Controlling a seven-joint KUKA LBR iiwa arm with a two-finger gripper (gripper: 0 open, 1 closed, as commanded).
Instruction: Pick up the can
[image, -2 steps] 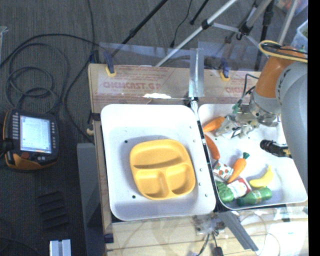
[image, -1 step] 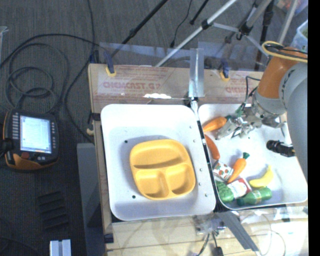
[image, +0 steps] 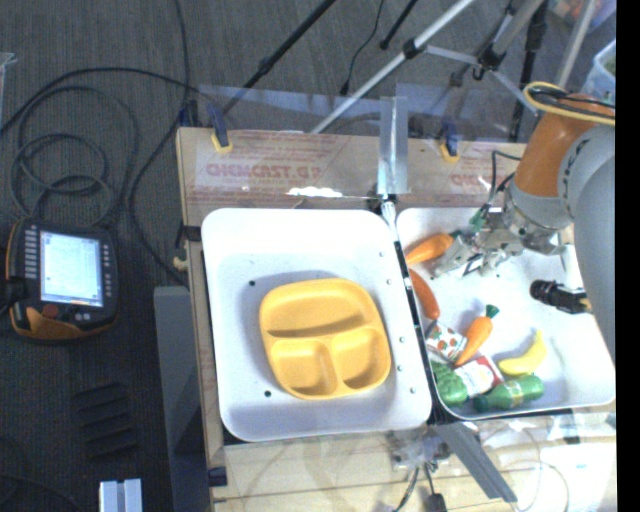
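Now: bins (image: 300, 225) 2 | carrots (image: 478, 335) 2 | gripper (image: 478, 252) state unclear

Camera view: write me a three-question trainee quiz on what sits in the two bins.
1. True or false: the yellow divided tray lies in the left bin.
2. Pick one: where over the right bin is the gripper? A) near the far left corner, beside the large carrot; B) at the near right corner; C) over the middle of the near edge.
3. Fill in: the small carrot with the green top lies to the view's ___ of the banana.

Key: 1 true; 2 A; 3 left.
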